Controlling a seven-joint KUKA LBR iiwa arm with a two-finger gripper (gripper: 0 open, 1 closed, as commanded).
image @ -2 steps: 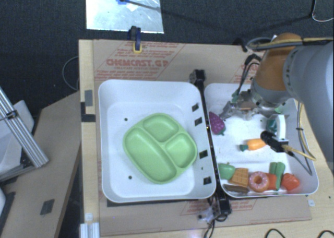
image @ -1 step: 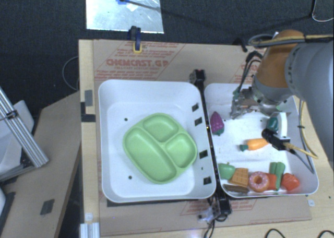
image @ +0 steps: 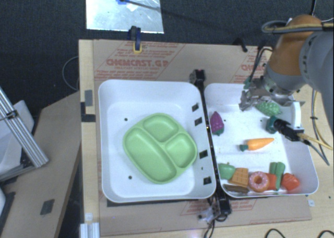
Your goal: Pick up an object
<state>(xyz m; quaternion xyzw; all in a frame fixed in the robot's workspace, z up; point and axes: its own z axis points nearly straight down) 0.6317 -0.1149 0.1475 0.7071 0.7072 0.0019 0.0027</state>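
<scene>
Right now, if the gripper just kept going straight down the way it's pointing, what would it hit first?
Most likely the bare white floor of the right bin. The gripper points down near that bin's far end, with the green bumpy toy just beside it. Depth is hard to judge, so it might graze that toy.

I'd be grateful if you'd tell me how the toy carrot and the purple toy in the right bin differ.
The carrot is orange with a green end; the purple toy is purple with a green top. The carrot is long and tapered, lying across the bin; the purple toy is short and rounded. The carrot lies mid-bin; the purple toy sits near the bin's left wall, by the divider. Both rest loose on the right bin floor, apart from the pincer.
</scene>
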